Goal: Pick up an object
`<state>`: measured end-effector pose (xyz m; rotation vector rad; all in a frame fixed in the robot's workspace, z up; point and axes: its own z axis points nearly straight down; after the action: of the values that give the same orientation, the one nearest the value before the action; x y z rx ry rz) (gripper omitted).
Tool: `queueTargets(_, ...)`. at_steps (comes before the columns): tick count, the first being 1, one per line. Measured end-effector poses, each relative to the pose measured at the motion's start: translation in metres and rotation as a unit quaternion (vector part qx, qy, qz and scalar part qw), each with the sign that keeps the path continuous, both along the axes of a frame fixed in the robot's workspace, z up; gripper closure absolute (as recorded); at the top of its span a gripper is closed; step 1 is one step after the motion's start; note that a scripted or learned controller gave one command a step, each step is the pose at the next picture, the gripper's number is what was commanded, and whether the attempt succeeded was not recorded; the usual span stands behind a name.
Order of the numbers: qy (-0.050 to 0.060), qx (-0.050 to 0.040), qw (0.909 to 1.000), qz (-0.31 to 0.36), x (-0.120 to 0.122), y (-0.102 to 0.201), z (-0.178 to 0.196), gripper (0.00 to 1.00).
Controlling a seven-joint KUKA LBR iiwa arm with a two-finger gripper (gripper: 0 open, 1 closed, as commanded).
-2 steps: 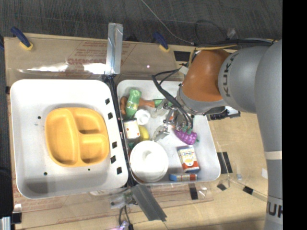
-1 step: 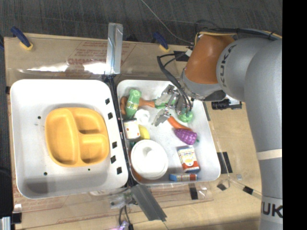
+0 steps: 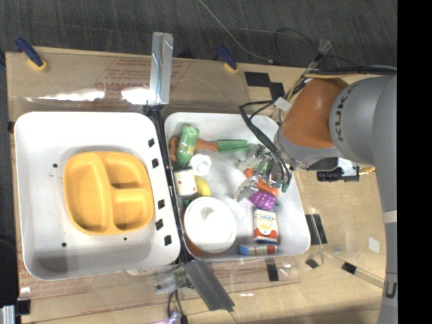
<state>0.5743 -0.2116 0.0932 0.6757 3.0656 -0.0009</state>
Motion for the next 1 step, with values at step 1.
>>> queueTargets(1,-0.001,-0.0002,0.9952,-0.098,-0.0284,0.0362,-0.0005,0.0)
